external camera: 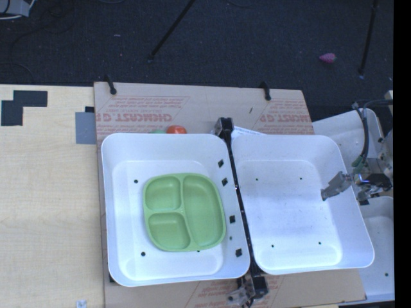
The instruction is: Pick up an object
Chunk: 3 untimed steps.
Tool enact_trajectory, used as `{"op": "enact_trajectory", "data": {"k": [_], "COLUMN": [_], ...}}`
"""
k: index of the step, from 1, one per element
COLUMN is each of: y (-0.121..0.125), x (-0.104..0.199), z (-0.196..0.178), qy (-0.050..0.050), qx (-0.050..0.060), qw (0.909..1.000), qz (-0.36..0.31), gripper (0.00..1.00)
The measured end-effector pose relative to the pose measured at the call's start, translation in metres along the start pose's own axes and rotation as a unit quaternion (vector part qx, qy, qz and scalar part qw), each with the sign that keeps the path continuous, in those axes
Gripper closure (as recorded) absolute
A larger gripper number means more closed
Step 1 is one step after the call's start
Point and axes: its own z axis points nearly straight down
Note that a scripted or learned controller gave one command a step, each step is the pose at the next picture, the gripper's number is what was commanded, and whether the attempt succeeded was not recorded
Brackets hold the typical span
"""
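Bright, even overhead light; slightly soft focus, dark background, faint shadows.

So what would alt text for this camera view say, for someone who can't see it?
A green divided plate lies in the left white bin. At the right bin's right edge sits the robot's gripper, away from the plate.

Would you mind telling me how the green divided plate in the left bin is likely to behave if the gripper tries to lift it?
The green plate looks moulded and stiff, so it probably won't flop. It lies flat on the left bin floor with a low rim, so gripping an edge may be hard. Its smooth surface could be slippery, and it would more likely slide than tip.
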Motion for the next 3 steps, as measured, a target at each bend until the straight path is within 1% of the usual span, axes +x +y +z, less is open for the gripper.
{"op": "enact_trajectory", "data": {"k": [1,2,3], "y": [0.002,-0.007,-0.001], "x": [0.000,0.000,0.008], "z": [-0.005,0.045,0.104], "qy": [-0.001,0.000,0.000], "qx": [-0.005,-0.002,-0.002], "qw": [1.0000,1.0000,1.0000], "qz": [-0.001,-0.001,-0.001], "gripper": [0.00,0.00,0.00]}}
